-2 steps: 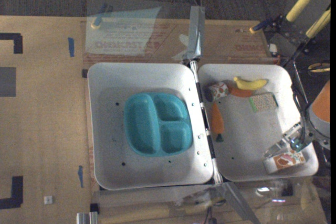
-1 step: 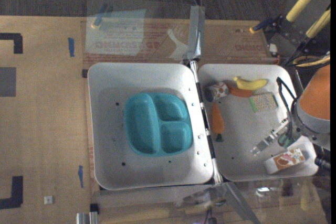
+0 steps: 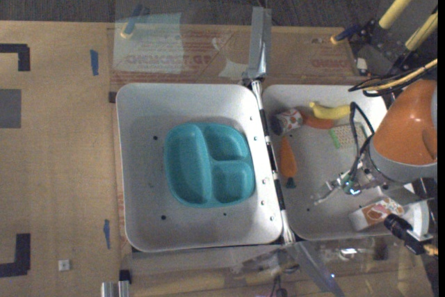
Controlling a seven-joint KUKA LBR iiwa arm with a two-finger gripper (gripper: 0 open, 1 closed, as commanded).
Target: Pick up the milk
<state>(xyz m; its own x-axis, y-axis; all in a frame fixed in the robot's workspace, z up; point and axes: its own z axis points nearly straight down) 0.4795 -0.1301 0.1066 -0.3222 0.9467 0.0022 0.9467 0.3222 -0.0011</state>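
Observation:
The milk [image 3: 374, 213] is a small white carton with an orange label. It lies on its side near the front right corner of the right bin [image 3: 306, 219]. My gripper [image 3: 342, 186] hangs low over the bin floor, just left of and slightly behind the carton. Nothing shows between the gripper and the carton, and the two look apart. The orange band of the arm [image 3: 407, 129] covers the bin's right side.
In the right bin lie a carrot [image 3: 287, 158] by the left wall, a small brown cup [image 3: 288, 119], a banana [image 3: 330, 110] at the back and a green-white piece [image 3: 341, 135]. The left bin [image 3: 139, 149] holds a teal divided plate [image 3: 208, 163].

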